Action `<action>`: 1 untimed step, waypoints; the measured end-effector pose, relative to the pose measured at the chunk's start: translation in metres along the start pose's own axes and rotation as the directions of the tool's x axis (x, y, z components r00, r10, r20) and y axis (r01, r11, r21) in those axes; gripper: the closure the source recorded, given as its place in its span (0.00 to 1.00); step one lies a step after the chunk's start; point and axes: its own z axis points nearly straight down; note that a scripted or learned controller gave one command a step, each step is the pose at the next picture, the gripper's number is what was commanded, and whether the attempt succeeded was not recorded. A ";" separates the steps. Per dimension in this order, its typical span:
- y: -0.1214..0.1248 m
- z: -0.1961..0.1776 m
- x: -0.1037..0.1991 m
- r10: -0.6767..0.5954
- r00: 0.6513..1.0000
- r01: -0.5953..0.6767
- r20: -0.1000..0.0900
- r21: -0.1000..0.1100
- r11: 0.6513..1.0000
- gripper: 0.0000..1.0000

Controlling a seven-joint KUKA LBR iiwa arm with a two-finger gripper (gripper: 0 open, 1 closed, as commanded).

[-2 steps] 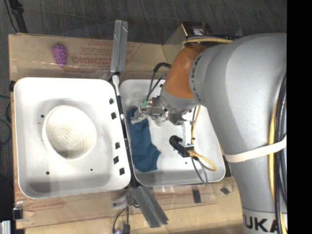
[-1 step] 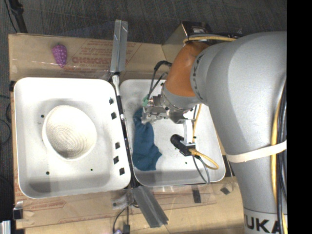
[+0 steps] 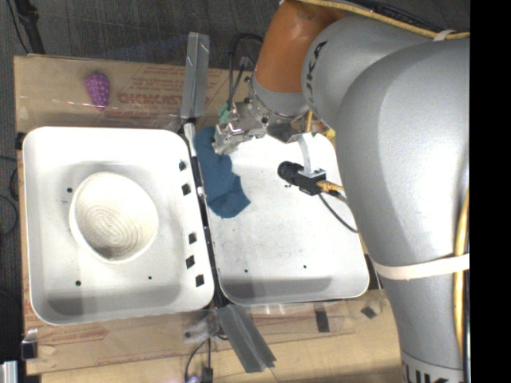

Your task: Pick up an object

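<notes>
Blue cloth [image 3: 219, 179], white bins [image 3: 48, 158]

Bright, even overhead light; both white bins [image 3: 120, 146] near blown out, floor detail washed. Soft shadows pool along the near walls of each bin and under the pale round pad [image 3: 114, 216] in the left one. Broad glare on the grey arm [image 3: 399, 134] shell, right side fading to shade. Dark floor [image 3: 120, 14] at top is murky. Overall soft and low-res; hand [image 3: 227, 138] area is blurry, fine detail unreadable.
</notes>
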 end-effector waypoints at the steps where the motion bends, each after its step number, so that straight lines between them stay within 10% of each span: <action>1: -0.006 -0.037 -0.031 -0.409 0.913 0.409 0.002 0.000 0.913 1.00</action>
